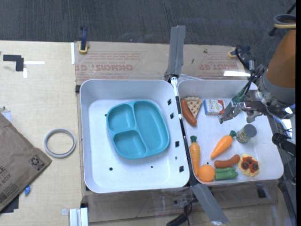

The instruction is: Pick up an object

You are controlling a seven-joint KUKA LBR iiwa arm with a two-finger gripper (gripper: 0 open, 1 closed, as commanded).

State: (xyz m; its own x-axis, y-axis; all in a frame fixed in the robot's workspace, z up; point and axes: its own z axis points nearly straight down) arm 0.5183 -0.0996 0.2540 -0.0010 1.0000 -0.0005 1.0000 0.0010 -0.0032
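The right bin [275, 140] holds several toy foods: a pizza slice [193, 104], a hot dog [188, 114], a small white carton [214, 106], a large carrot [222, 146], a small carrot [194, 150], an orange [205, 172], a green pod [225, 174], a brown sausage [226, 162], a round mini pizza [249, 165] and a small can [245, 133]. My gripper [238, 117] hangs over the bin's upper right part, just right of the carton and above the can. It looks open, with nothing between its fingers.
The left bin [94, 164] holds a teal divided plate [138, 128]. A roll of tape [59, 142] and a brown cardboard box [16, 161] lie on the bench to the left. A grey divider post [177, 48] stands between the bins at the back.
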